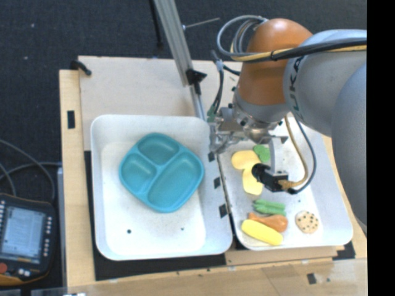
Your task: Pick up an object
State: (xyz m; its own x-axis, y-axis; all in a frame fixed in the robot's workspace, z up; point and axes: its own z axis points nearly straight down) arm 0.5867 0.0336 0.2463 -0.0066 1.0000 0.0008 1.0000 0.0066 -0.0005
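At the far left a small screen unit (21,236) sat beside the desk (123,91). The left bin (105,239) held a blue divided plate (162,172), lying flat near its middle. A slanted metal post (176,42) rose from the top of the view down toward the seam between the two bins.

The arm (308,73) came in from the right, its orange band (271,60) over the top edge of the right bin (333,227) and the wrist pointed down into that bin's upper left part. The gripper (231,134) hung low by the bin's left wall, just above the toys; whether it was spread or pressed together could not be told, and nothing showed between it.

The toys lay in the right bin: a yellow piece (245,160) just beside the gripper, a second yellow piece (252,182) below it, a green piece (261,151) by a black cable fitting (265,176), then a green pod (268,207), an orange carrot (273,221) and a yellow banana (261,232) close together, and a cookie (307,221) to their right.
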